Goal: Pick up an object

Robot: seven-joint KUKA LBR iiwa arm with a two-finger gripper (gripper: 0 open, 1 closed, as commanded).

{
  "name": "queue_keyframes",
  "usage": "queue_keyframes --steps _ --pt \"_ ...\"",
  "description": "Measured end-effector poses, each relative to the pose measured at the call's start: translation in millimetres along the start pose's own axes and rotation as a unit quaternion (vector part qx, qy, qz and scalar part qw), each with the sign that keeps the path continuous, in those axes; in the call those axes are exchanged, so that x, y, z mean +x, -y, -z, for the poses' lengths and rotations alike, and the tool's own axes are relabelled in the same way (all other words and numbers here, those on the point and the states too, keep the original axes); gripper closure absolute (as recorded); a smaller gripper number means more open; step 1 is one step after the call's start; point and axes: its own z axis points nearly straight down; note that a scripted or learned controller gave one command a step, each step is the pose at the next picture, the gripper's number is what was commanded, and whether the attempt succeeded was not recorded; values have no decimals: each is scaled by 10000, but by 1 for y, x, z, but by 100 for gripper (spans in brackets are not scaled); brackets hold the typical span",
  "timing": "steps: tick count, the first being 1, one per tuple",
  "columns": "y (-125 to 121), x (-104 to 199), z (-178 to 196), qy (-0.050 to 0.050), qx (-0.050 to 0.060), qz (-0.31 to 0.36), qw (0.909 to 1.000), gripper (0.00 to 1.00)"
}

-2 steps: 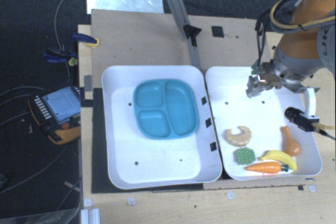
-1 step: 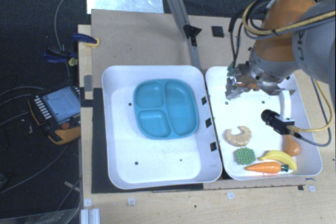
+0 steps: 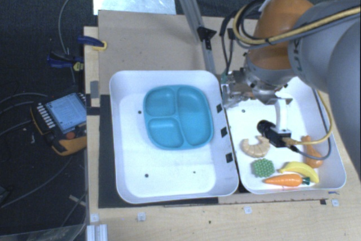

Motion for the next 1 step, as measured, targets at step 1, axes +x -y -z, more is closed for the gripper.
queue_keyframes --steps 1 --pt "0 62 12 -6 -9 8 10000 100"
